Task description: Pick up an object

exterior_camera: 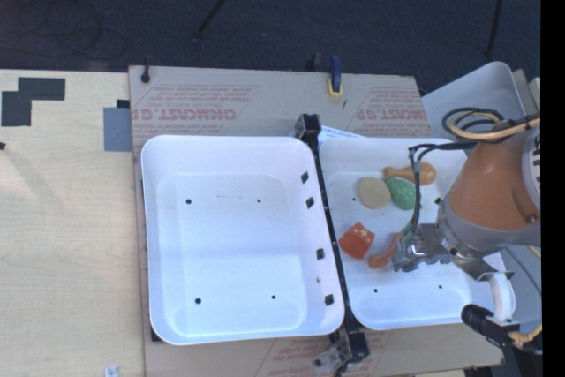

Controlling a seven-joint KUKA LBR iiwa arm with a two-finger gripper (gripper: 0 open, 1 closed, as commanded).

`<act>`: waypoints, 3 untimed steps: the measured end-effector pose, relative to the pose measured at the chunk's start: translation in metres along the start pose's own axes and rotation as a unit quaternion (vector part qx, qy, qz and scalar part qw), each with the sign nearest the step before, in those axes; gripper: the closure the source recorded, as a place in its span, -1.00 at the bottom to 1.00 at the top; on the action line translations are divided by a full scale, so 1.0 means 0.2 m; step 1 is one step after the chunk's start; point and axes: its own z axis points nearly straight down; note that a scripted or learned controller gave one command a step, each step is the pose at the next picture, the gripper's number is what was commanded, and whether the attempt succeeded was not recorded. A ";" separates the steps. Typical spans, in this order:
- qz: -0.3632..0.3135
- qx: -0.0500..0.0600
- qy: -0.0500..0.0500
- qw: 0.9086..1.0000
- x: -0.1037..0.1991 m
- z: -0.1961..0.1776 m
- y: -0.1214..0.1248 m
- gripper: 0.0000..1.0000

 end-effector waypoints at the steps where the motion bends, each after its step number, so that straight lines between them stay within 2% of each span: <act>1: 0.002 0.001 0.000 1.000 0.00 -0.05 0.00 1.00; 3: 0.007 0.003 0.001 1.000 -0.01 -0.14 0.00 1.00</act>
